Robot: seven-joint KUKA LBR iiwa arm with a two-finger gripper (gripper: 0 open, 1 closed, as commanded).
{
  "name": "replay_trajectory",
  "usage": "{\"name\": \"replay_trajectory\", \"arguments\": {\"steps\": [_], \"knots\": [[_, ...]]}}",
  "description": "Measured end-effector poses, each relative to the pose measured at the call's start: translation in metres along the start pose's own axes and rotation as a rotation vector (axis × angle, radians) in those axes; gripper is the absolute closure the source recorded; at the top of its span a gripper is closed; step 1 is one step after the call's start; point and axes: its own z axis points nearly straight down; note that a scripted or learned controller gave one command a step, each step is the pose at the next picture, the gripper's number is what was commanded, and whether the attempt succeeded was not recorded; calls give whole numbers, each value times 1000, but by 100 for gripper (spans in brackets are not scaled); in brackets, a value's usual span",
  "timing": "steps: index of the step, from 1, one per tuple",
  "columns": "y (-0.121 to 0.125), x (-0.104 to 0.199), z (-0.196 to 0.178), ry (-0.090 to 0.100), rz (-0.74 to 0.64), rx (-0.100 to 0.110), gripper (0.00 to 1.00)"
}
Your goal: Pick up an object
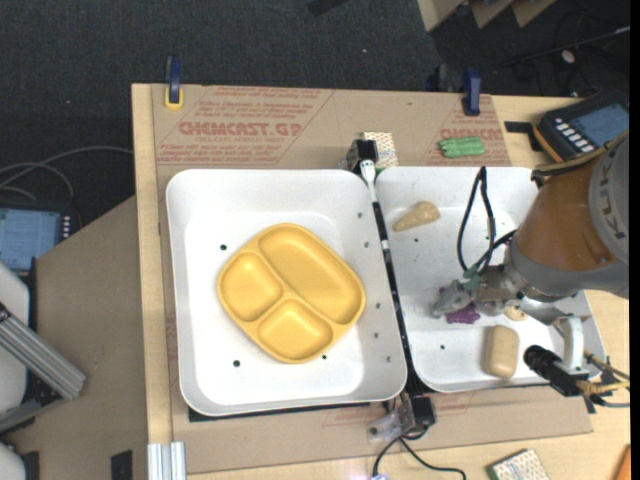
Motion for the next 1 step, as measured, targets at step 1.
{"name": "replay_trajectory", "arguments": {"steps": [1], "knots": [[3,0,-11,-4,-1,-7,100]]}}
